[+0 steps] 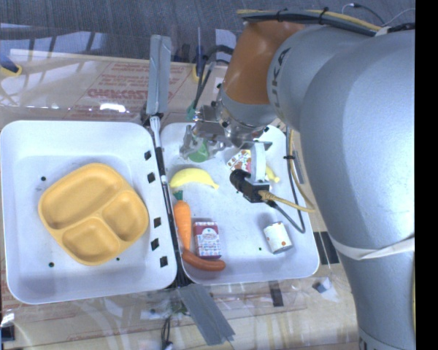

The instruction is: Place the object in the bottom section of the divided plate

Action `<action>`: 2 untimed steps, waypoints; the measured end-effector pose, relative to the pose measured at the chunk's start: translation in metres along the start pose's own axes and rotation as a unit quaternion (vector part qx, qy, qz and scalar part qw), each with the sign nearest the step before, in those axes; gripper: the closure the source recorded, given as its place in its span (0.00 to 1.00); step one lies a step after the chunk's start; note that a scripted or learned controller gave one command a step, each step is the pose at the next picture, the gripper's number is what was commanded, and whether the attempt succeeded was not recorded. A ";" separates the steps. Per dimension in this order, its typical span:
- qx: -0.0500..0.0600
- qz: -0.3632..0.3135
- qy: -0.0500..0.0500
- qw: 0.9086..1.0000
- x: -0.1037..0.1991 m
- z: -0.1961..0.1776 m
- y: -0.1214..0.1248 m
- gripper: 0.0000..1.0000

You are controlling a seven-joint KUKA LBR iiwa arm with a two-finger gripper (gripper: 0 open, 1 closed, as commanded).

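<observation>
Over the far left corner of the right bin (299, 265), the claw (204, 141) hangs low above a green object (197, 152); whether it grips it I cannot tell. That object looks small, light and probably smooth, best pinched across its middle. The arm (336, 122) bends in from the right, wrist turned down. In the left bin the yellow divided plate (93, 211) waits.

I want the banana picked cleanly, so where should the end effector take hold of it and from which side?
Grip the banana across its thick yellow middle, coming straight down from above. It lies flat and curved on the floor of the right bin, its long axis running roughly left to right, so fingers closing across the narrow width fit best. The carrot lies close below; stay off that end.
</observation>
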State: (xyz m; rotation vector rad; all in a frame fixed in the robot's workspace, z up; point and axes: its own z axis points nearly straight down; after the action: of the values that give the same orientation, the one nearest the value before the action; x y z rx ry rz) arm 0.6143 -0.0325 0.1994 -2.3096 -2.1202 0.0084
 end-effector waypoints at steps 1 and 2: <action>-0.001 -0.025 -0.001 1.000 0.084 0.010 -0.028 1.00; -0.001 -0.023 -0.001 1.000 0.144 0.041 -0.075 1.00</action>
State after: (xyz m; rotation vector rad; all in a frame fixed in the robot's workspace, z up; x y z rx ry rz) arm 0.5514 0.1176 0.1588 -2.2615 -2.1750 0.0087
